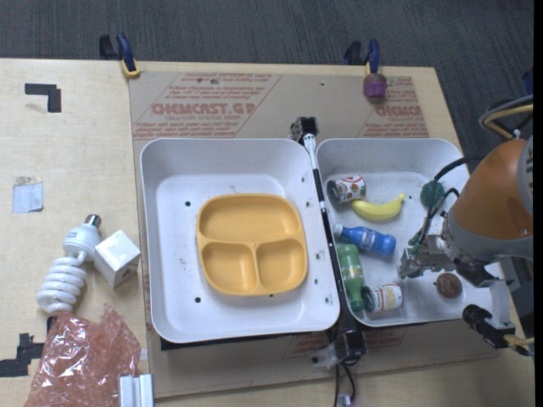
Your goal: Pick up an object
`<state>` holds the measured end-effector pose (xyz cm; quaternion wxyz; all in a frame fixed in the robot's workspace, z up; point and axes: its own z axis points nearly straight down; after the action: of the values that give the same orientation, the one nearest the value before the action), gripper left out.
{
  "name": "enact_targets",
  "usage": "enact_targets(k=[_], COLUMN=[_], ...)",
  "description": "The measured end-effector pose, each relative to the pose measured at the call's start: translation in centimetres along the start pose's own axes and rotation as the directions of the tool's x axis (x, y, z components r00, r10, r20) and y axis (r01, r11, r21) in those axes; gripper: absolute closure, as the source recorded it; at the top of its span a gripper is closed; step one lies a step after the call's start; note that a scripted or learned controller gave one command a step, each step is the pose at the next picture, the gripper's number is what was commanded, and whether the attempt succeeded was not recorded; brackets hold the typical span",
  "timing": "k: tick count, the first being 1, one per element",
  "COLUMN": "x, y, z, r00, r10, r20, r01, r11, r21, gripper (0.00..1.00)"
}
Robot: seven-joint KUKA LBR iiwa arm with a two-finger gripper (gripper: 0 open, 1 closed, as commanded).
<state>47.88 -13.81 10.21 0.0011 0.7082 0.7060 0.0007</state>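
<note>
The arm (501, 206) runs off the right edge, so only its wrist end shows over the right bin (386, 153). It covers that bin's right wall and far right floor. The gripper (416, 264) sits low inside the right bin, too small and blurred to read its fingertips. Right of the gripper, 1 small brown object (448, 286) is too small to identify. Far from the right bin, at bottom left, the pink plastic bag (81, 363) is cut off by the lower edge.

bench (76, 168) — two white bins (170, 227) | light bulb (66, 270) | white cube (117, 257) | pink wrap (81, 363)
</note>
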Motion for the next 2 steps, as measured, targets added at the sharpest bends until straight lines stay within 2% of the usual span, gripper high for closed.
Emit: enact_targets(k=[1,2], x=[6.83,6.82], y=[-0.02,-0.02], z=[-9.03,-9.03], r00=[1.000,1.000], r10=[-0.004,-0.003], r20=[0.000,0.000], r01=[0.004,0.003], r11=[1.000,1.000], r21=[0.001,0.001], gripper=[1.00,0.00])
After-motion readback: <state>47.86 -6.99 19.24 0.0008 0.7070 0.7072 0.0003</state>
